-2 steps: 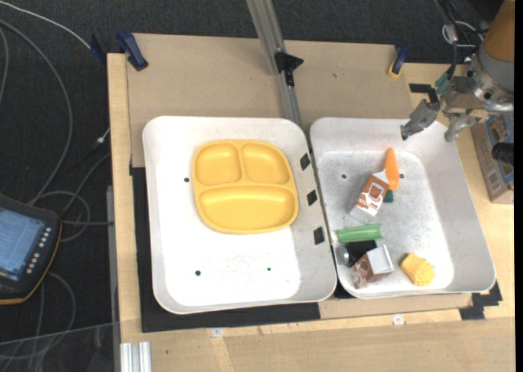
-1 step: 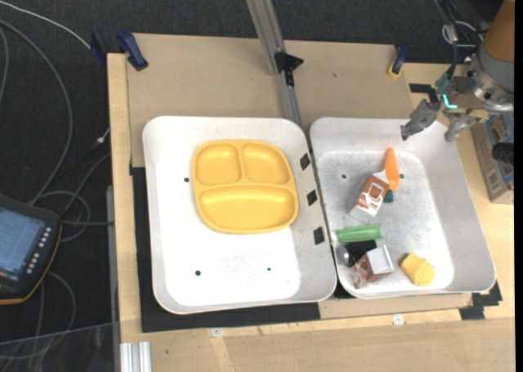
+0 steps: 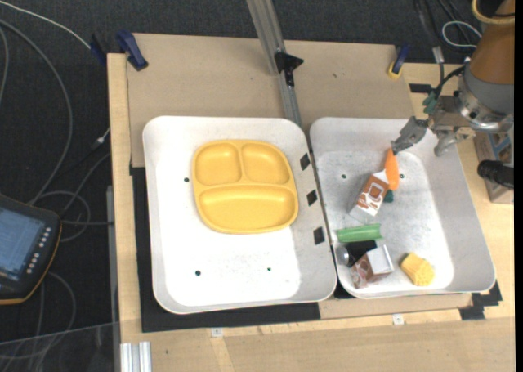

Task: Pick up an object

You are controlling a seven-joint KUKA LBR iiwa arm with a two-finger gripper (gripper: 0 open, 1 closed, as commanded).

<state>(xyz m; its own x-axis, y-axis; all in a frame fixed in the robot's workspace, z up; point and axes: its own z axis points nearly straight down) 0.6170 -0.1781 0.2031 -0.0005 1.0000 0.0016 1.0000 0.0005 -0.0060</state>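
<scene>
My gripper [image 3: 426, 138] hangs over the far edge of the right bin [image 3: 458, 207], open, with nothing between its fingers. Just below its left finger [image 3: 407, 135] lies an orange carrot [image 3: 392, 168], its lower end beside a small brown and white carton [image 3: 370, 196]. Nearer the front of the bin sit a green piece [image 3: 358, 234], a dark brown box [image 3: 374, 265] and a yellow corn-like piece [image 3: 417, 268].
A yellow divided plate [image 3: 243, 185] lies in the left bin [image 3: 237, 280]. A grey metal post [image 3: 270, 27] slants up from between the bins. Cables and blue clamps lie around the bench edges; a handheld pendant [image 3: 20, 248] rests at far left.
</scene>
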